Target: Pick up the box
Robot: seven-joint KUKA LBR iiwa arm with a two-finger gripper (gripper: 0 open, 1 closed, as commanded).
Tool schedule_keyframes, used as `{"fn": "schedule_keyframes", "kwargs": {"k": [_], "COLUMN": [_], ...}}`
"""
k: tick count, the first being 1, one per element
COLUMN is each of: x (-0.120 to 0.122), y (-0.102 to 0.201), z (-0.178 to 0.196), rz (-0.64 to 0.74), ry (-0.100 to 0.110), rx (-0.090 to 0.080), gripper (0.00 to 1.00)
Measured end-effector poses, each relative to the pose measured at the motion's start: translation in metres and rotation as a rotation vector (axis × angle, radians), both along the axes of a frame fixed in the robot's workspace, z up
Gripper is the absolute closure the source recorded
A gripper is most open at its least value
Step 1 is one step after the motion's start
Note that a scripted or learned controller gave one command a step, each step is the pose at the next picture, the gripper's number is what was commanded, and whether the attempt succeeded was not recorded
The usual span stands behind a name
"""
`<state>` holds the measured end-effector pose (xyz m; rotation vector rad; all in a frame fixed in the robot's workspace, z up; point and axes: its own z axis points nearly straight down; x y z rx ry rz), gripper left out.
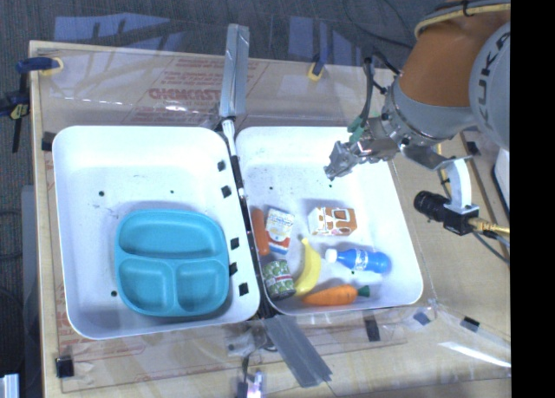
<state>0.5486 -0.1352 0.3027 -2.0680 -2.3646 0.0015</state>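
A small orange and white box (333, 221) lies in the right bin (286, 155), near its middle. A second small carton (278, 226) with a red and blue print lies just left of it. My gripper (340, 163) hangs over the right bin's far right part, above and slightly right of the orange box, apart from it. Nothing shows between its fingers.
The right bin also holds a banana (308, 268), a carrot (330, 296), a white and blue bottle (358, 260), a green can (278, 277) and an orange stick (259, 230). A blue divided tray (174, 261) lies in the left bin (104, 162).
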Motion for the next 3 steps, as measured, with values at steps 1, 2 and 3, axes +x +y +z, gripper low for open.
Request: {"fn": "schedule_keyframes", "kwargs": {"k": [1,2,3], "x": [-0.056,-0.056,-0.032], "y": [0.036,0.035,0.022], "z": [-0.066,-0.066,-0.205], "rz": [-0.06,-0.06,-0.118], "ry": [0.004,0.003,-0.018], "rx": [0.001,0.0,-0.013], "gripper": [1.0,0.0,0.0]}}
